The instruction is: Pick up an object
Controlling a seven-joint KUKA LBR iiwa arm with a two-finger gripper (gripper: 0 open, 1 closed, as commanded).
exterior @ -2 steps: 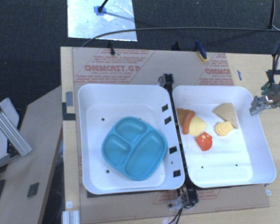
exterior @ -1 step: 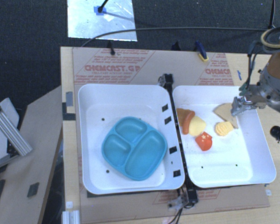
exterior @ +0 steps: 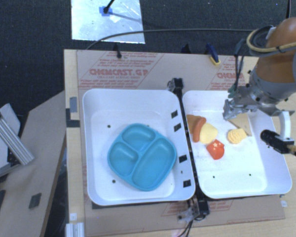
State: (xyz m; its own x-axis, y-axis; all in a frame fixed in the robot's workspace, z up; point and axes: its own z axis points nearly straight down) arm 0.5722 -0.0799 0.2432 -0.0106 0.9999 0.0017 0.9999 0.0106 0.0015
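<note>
Right bin: orange sausage-shaped piece, long axis diagonal, beside yellow piece, red piece, ridged yellow piece. Left bin: blue divided plate. End effector above right bin, state indeterminate.

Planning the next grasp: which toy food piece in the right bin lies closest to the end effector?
The ridged pale-yellow piece, just below the end effector; the red piece and the orange one lie farther left.

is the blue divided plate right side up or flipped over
Right side up. The blue divided plate lies flat in the left bin, its three compartments showing as hollows with raised rims, facing the camera.
</note>
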